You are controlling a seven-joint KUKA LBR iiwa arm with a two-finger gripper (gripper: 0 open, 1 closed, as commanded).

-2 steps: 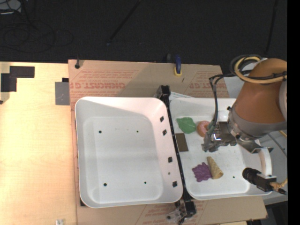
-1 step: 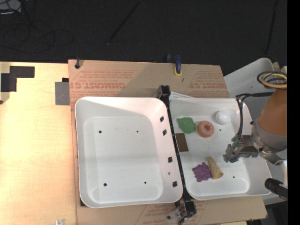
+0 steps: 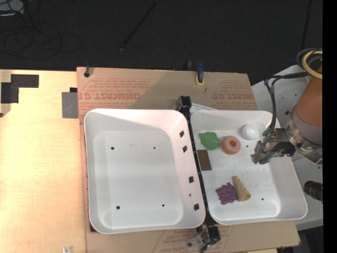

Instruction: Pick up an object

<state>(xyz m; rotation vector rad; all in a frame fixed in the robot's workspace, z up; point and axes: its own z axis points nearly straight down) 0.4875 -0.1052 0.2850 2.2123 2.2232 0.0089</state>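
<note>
The right bin [image 3: 287, 207] holds a green lump [image 3: 209, 140], a pink frosted doughnut [image 3: 230, 145], a white ball [image 3: 249, 131], a brown flat block [image 3: 204, 159], a purple grape bunch [image 3: 227, 194] and a tan cone [image 3: 241, 188]. My gripper [image 3: 260, 157] hangs over the bin's right side, to the right of the doughnut and below the white ball. Nothing shows between its fingers.
The left bin [image 3: 95, 141] sits beside the right one, with a black clip strip [image 3: 190, 162] along their shared edge. Both rest on brown cardboard [image 3: 137, 91] on a pale wooden bench [image 3: 37, 162]. Cables [image 3: 274, 94] loop near the arm at the right.
</note>
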